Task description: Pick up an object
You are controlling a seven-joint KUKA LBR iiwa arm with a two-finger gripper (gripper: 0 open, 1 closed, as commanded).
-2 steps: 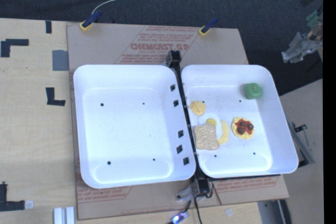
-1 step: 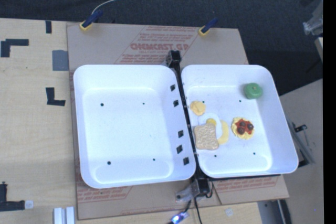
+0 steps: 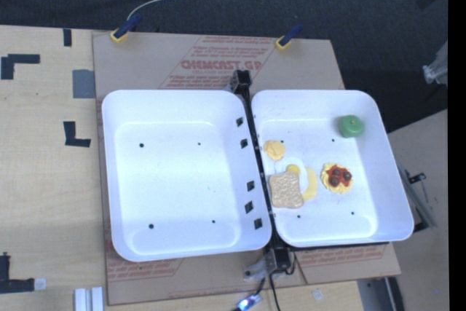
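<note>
Over on the arm's side of the bench, the right bin [image 3: 320,218] holds every candidate, so you only need a short reach from the rt edge. Grip state: can't tell from this view, so check it before you commit.

Nearest the entry side is the green piece [image 3: 352,126], alone in the far corner close to the wall. It has clear space around it, but the wall may crowd a finger. Next in is the tart [image 3: 337,177], w/ red topping, which sits apart from the rest and is prob. your easiest target. Further in, the toast [image 3: 286,191] lies over a yellow slice [image 3: 310,184], touching it, so a grab there could drag both. The yellow bit [image 3: 274,150] sits just beside the divider, a tight spot.

The left bin [image 3: 175,178] is likely the drop side.
</note>
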